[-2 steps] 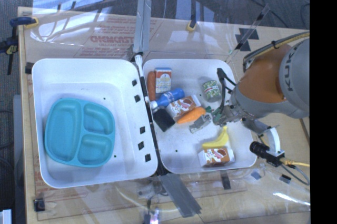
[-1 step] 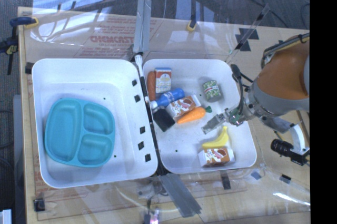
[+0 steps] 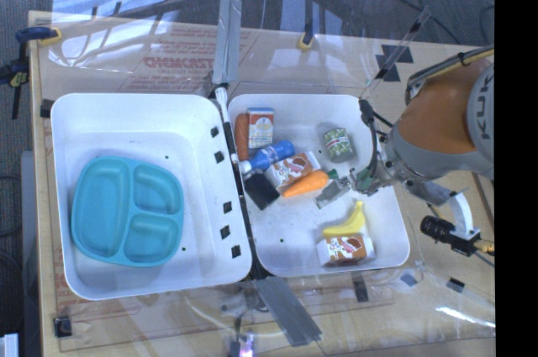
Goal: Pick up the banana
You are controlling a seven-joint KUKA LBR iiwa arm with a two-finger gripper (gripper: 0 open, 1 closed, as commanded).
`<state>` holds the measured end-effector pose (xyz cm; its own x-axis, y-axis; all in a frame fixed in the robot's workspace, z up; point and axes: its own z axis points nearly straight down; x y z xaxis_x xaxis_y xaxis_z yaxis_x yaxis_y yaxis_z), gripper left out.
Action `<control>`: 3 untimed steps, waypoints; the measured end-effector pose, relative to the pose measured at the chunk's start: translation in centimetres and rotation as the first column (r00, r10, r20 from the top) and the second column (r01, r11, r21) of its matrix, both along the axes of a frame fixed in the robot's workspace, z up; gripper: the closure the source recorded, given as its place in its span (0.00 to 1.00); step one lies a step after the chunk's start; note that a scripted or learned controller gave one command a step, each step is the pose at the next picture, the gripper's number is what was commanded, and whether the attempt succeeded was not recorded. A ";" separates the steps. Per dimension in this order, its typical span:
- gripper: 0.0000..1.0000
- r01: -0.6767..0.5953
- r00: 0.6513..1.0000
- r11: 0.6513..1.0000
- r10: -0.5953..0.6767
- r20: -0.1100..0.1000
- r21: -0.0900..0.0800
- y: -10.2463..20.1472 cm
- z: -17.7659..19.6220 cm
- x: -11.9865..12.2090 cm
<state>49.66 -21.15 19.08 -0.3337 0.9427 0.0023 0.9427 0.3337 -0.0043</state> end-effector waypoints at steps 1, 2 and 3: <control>0.00 -0.078 0.997 0.997 0.078 -0.002 0.003 0.2 0.2 -0.4; 0.00 -0.080 0.997 0.997 0.080 0.002 0.000 0.0 1.7 -0.8; 1.00 -0.082 0.997 0.997 0.082 -0.002 0.001 0.0 2.4 -0.7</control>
